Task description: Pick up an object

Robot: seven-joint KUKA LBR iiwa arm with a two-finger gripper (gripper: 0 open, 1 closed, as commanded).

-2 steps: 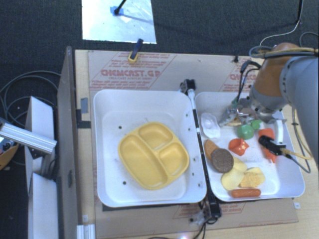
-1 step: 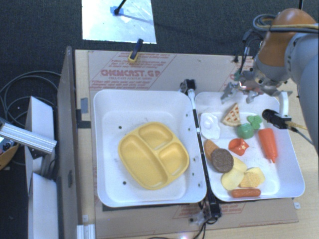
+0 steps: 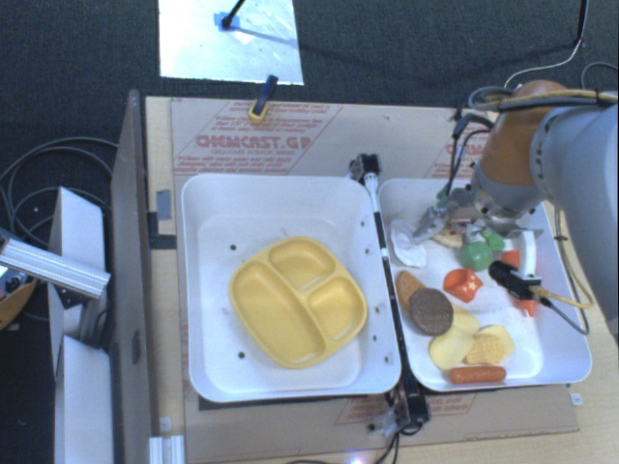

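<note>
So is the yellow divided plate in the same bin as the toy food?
No, the yellow plate lies in the left bin; the toy food is in the right bin.

Arm reaching into the right bin of toy food

The grey arm (image 3: 556, 153) enters from the right, its gripper (image 3: 447, 222) low over the right bin (image 3: 571, 356) near a green piece (image 3: 476, 254) and a white piece (image 3: 408, 252). Also in that bin lie a red piece (image 3: 462, 282), a brown round cookie (image 3: 431, 310), pale yellow slices (image 3: 462, 341) and a sausage (image 3: 476, 375). The left bin (image 3: 208, 259) holds a yellow divided plate (image 3: 297, 301), slightly askew.
</note>
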